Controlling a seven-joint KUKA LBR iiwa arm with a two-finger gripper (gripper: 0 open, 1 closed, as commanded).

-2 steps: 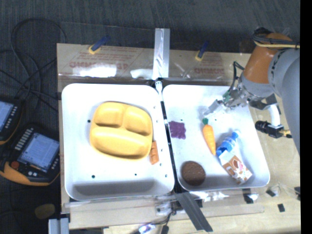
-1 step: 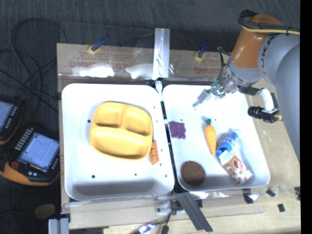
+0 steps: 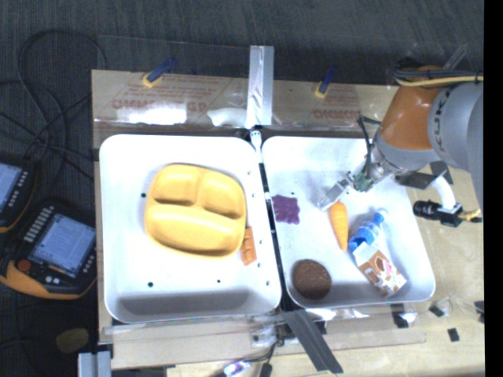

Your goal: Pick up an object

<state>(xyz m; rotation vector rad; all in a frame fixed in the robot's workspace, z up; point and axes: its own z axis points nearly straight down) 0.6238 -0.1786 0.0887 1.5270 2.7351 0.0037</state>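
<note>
Nearest the camera, against the front wall of the right bin [image 3: 424, 285], you have a brown round object [image 3: 312, 278] and a small printed carton [image 3: 383, 272]. Just behind the carton lies a blue-and-white bottle [image 3: 367, 231], and beside that an orange carrot [image 3: 339, 223]. A purple piece [image 3: 284, 208] sits near the bin's left wall.

Pincer [image 3: 336, 192]: low over the right bin's middle, just behind the carrot's top end. Nothing visible between its fingers; open or closed, you cannot tell at this resolution.

Risk, as judged: the carrot is narrow and rounded, so an off-centre close would likely roll it aside. The bottle lies close alongside, so a finger could catch it and shove both.

Count, right bin: one carrot, one bottle, one carton, one brown round object, one purple piece.
Count, left bin [image 3: 118, 234]: one yellow divided tray [image 3: 195, 208], upturned, and one small orange piece [image 3: 248, 247] at its right edge.
</note>
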